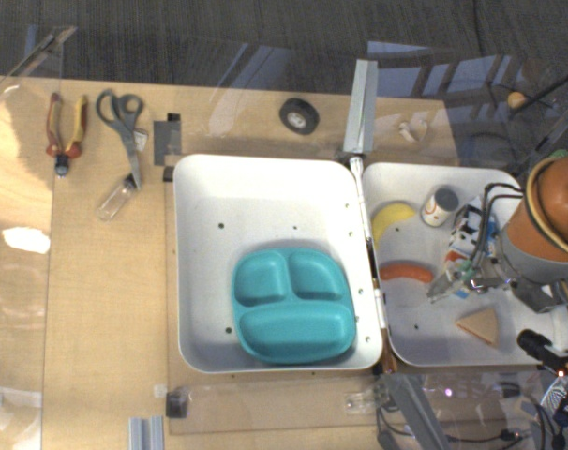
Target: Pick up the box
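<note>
Closest to the viewer, just in front of the pincer (pixel 455 279) and slightly toward the arm's side, a tan wedge-shaped piece (pixel 481 326) lies flat on the floor of the right bin (pixel 425 356).

The pincer itself hangs low over the middle of this bin, at the end of the grey and orange arm (pixel 546 223). Cables and small coloured parts crowd its tip, so it cannot be told whether it is open or closed, and nothing can be seen held in it.

Just beyond the pincer's tip, away from the arm, lies a flat orange-red item (pixel 408 272).

The likeliest candidate for the box (pixel 464 230) is a small white object with coloured markings, just behind the pincer on the far side. Dark cables cross it, so its outline and long axis are hard to make out. Judged from this, the coming move would need a short shift away from the viewer.

Farther still sit a yellow rounded object (pixel 392 218) and a small cup (pixel 440 204).

Well off beyond the pincer's tip, the left bin (pixel 200 251) holds a teal divided tray (pixel 293 303).
</note>
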Action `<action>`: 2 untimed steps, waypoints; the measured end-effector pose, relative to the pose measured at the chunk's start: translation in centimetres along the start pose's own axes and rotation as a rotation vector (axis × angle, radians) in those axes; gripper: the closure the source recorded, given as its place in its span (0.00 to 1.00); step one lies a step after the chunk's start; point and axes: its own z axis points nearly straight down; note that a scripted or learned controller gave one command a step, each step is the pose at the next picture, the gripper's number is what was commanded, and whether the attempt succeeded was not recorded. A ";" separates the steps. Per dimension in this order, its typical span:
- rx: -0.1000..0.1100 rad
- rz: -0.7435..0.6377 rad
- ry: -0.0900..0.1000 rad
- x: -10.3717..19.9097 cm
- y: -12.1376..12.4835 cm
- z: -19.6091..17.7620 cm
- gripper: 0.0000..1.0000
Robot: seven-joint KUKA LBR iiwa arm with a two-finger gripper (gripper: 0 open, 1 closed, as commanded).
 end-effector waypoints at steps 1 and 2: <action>0.019 0.007 0.013 -2.7 5.9 0.3 0.00; 0.007 0.003 0.005 -2.8 6.3 -0.9 1.00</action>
